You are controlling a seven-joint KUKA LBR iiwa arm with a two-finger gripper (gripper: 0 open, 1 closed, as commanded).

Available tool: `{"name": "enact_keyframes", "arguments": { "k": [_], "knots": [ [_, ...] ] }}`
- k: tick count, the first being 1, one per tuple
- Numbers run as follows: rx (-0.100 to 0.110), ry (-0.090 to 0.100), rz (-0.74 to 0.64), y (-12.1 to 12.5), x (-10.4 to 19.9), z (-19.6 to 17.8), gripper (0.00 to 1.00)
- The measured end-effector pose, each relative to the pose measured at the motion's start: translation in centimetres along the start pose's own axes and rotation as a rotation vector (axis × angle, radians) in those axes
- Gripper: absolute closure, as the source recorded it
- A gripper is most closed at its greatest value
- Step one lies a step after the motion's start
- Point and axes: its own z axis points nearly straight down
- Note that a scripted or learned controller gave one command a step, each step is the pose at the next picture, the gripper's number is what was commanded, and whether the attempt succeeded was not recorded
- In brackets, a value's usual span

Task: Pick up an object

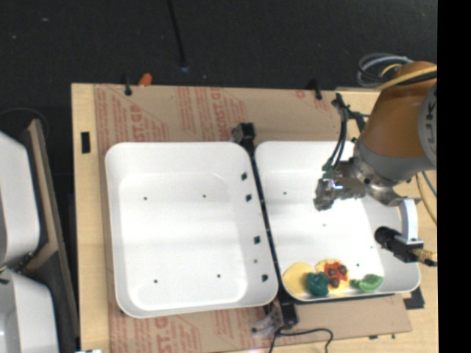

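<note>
Gripper (326, 194) seen above right bin (294, 230), upper middle; how far its fingers are parted cannot be told, nothing seen held. Objects clustered at right bin's front edge, well apart from gripper: yellow piece (296, 276), teal object (317, 285), red object (336, 271), green object (368, 282). Left bin (184, 230) alongside.

A robotics lab: a plain wooden counter (88, 219) on a dark floor carries a cardboard sheet (184, 116) with two white bins (118, 219) clamped side by side, loose cables (176, 28) trailing behind, and an industrial arm (397, 134) reaching in.
</note>
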Motion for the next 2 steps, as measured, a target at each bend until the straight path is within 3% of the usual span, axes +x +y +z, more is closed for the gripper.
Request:
{"name": "enact_keyframes", "arguments": {
  "k": [1, 2],
  "knots": [
    [0.001, 0.000, 0.000, 2.2, 4.9, 0.5, 1.00],
    [0.001, 0.000, 0.000, 2.7, 9.4, 0.7, 1.00]
  ]
}}
